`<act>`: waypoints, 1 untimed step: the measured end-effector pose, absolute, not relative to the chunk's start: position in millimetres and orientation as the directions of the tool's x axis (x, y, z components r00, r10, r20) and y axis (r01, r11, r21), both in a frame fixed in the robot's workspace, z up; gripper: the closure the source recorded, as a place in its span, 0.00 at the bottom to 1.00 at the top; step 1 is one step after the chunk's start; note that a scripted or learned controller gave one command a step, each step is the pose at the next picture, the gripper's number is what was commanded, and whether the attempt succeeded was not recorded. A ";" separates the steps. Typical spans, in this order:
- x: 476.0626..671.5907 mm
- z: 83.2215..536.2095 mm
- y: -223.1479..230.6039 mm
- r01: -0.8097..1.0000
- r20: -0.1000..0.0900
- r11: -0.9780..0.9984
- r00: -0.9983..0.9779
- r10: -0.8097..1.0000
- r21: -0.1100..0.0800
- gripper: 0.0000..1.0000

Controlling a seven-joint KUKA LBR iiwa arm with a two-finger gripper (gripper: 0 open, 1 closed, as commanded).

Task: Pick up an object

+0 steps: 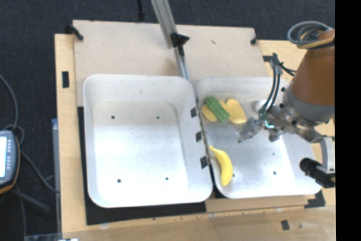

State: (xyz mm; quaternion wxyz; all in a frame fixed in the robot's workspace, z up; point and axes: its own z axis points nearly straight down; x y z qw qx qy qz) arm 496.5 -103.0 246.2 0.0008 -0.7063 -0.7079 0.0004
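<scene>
The right bin [265, 183] holds a yellow banana [222, 165] near its left wall, toward the front. Further back lie a green cylinder-like piece [216, 109] across a pale yellow piece [209, 114], with a yellow oval piece [236, 111] just right of them. My gripper [249, 131] hangs over the middle of the right bin, a little right of and below the yellow oval piece. Its fingers point left toward the objects. Nothing is visible between them.
The left bin [141, 144] sits beside the right one, sharing a raised divider [199, 132]. A slanted aluminium post [161, 3] rises from the back of the bench. The arm's orange band [316, 73] fills the right side above the bin.
</scene>
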 end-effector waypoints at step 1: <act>497.4 248.3 -103.2 1.000 0.000 -0.001 0.001 1.000 0.004 0.00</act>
